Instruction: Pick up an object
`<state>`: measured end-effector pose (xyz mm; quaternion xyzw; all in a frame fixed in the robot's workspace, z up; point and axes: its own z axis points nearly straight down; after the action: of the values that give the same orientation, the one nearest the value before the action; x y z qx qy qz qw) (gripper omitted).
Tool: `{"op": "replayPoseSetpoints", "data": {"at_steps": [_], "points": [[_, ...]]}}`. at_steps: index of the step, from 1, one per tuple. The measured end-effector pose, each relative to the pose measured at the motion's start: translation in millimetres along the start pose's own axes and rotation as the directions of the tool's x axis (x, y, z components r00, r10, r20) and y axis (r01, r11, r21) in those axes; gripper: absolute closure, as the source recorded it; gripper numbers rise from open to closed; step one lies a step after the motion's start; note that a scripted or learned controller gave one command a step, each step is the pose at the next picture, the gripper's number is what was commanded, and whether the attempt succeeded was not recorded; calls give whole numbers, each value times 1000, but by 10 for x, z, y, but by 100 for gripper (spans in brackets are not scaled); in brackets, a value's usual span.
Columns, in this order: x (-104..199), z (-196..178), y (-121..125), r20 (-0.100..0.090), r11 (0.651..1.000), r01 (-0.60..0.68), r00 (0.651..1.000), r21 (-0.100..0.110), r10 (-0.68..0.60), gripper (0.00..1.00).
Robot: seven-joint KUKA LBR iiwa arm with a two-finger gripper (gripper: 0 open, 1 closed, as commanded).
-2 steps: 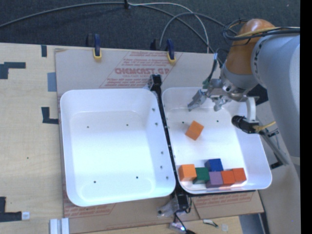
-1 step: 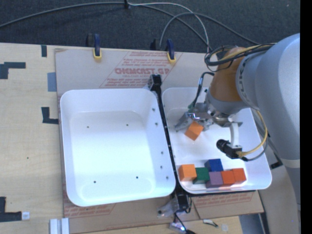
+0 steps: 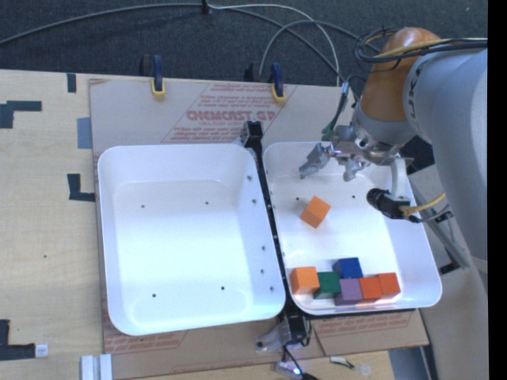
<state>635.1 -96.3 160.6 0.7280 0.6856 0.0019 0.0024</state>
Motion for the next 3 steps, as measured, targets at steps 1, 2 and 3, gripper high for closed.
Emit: {"op": "replayPoseSetpoints", "data": {"at_steps": [1, 2, 3], "points": [[-60, 749, -178, -1, 998, 60, 998, 11, -60, 0], [-366, 713, -408, -1, 992, 128, 992, 6, -128, 0], [44, 715, -630, -2, 998, 62, 998, 7, -62, 0]]}}
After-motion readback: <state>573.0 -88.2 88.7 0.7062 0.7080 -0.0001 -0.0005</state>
